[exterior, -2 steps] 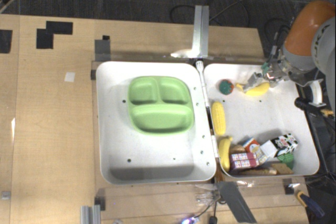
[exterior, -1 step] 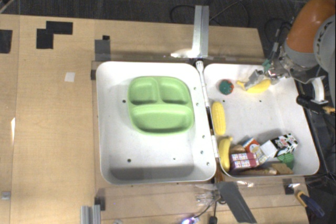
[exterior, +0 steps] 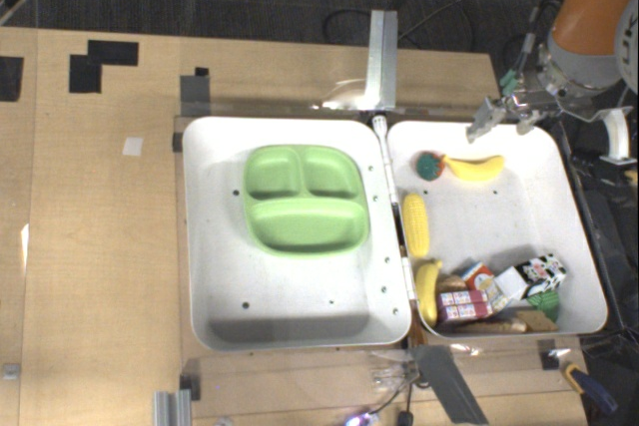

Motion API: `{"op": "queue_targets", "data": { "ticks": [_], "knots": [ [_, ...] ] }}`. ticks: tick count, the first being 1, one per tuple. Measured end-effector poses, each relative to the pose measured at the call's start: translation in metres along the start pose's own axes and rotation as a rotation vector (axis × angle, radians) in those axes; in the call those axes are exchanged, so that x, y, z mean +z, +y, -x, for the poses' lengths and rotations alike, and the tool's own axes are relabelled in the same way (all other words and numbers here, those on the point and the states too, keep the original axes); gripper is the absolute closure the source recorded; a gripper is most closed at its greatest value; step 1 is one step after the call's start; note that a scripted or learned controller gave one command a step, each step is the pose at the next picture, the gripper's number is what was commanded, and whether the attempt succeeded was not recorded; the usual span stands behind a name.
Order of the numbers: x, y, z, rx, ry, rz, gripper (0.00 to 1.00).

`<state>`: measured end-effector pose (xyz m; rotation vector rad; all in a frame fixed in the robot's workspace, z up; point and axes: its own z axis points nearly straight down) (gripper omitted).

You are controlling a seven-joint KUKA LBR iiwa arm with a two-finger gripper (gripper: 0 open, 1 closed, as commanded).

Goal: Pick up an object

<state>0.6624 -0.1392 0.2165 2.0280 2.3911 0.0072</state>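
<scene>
1. Since nothing sits between its fingers, the two-finger metal gripper (exterior: 496, 118) hangs released over the right white bin's (exterior: 574, 200) far rim, just beyond the curved yellow plastic banana (exterior: 475, 168); likely poised for that.
2. Near the banana: one green-and-red ball (exterior: 428, 166), one yellow corn cob (exterior: 415, 223); further off, several small cartons (exterior: 499, 292); left of the banana, one green divided plate (exterior: 305, 197).
</scene>
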Motion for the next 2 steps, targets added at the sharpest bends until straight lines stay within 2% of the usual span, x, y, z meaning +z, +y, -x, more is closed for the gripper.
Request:
{"op": "queue_targets", "data": {
  "ticks": [1, 2],
  "knots": [
    [0.013, 0.014, -0.038, -0.035, 0.002, -0.003, 1.0],
    [0.032, -0.04, -0.078, 0.003, 0.002, -0.004, 1.0]
  ]
}}
